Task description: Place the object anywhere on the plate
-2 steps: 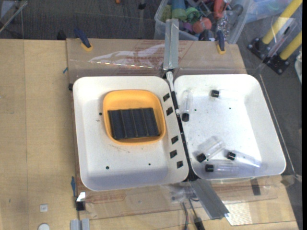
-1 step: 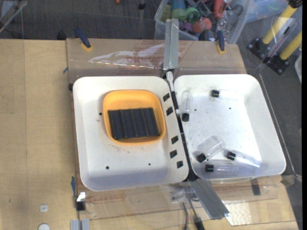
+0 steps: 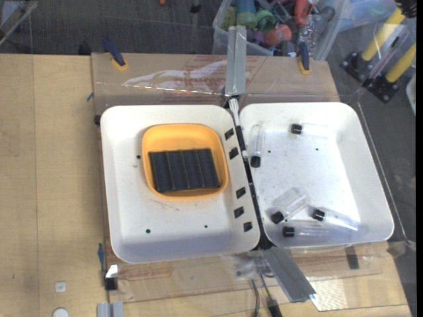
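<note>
Nearest the camera, three clear vials [image 3: 301, 210] with black caps lay bunched in the near corner of the view's right bin [image 3: 337, 170]. Farther back a fourth vial [image 3: 255, 148] lay along the divider, and a fifth [image 3: 309, 130] lay near the far wall. In the left bin [image 3: 125, 203] a black ribbed slab [image 3: 184, 170] lay flat on the orange plate [image 3: 185, 131], a tub of toys [image 3: 284, 8] stood beyond the bench, and whether my pincer was released or clenched I could not tell.
</note>
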Action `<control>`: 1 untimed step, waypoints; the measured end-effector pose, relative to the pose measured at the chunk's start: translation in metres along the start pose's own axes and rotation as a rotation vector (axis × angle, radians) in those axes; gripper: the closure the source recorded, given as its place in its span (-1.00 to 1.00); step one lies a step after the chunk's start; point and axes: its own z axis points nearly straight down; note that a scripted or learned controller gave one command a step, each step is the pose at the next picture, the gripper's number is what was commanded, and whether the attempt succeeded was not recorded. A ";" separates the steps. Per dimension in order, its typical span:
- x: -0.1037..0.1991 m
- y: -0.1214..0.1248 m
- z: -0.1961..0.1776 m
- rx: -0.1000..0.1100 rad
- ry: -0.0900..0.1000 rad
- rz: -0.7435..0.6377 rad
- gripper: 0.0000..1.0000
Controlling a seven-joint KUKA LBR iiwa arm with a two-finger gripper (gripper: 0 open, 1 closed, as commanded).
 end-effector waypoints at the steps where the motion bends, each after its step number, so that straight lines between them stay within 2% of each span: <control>1: 0.000 -0.001 0.000 -0.001 0.000 -0.001 1.00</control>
